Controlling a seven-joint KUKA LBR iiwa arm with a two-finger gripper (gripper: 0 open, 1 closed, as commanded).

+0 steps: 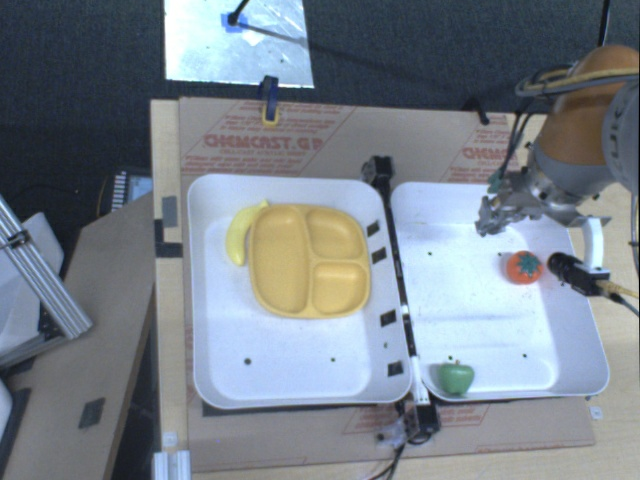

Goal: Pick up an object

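The end effector [492, 220] hangs over the right bin [470, 348] at its 12 o'clock side, grip state impossible to tell; the likeliest target, an orange tomato-like toy [522, 267], lies just beyond at 4 o'clock, a green apple [456, 377] well apart

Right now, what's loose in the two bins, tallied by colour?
Yellow: 2, the divided plate and the banana tucked against its left edge, both in the left bin
Orange-red: 1, the tomato-like fruit in the right bin
Green: 1, the apple-like fruit at the right bin's near-left corner
Total: 4
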